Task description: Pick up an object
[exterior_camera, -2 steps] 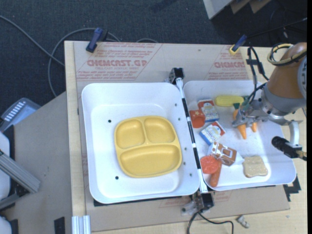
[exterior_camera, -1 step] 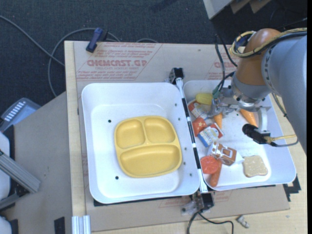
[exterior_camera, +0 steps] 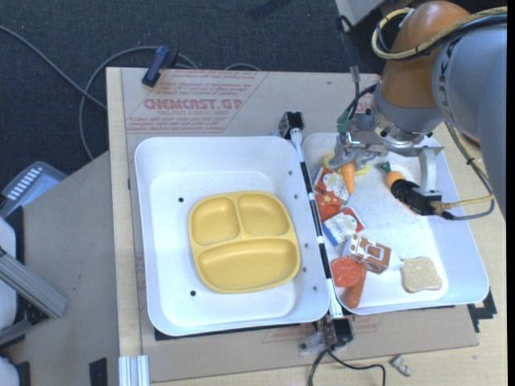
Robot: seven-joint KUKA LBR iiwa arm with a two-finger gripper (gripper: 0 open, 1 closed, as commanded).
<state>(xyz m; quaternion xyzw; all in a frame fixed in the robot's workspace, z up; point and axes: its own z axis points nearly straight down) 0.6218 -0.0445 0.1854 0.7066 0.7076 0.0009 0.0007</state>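
Claw [exterior_camera: 352, 153] sits low over the far-left corner of the right bin [exterior_camera: 463, 252], w/ a small orange carrot [exterior_camera: 348, 174] at its tips; fingers look pinched on the carrot's top end, carrot hanging point-down just above the bin floor. Right beside it, on the left, a red-and-white wrapper [exterior_camera: 328, 190] lies vs. the bin's left wall. Nearer the camera along that wall: a white-blue packet [exterior_camera: 341, 228], a brown-white packet [exterior_camera: 370, 252], a red piece [exterior_camera: 348, 275]. A toast slice [exterior_camera: 421, 274] lies toward the near-right corner. Left bin [exterior_camera: 157, 215] holds a yellow divided tray [exterior_camera: 243, 240], three compartments. Grey arm [exterior_camera: 475, 63] comes in from the right, orange band [exterior_camera: 426, 26] above the wrist.
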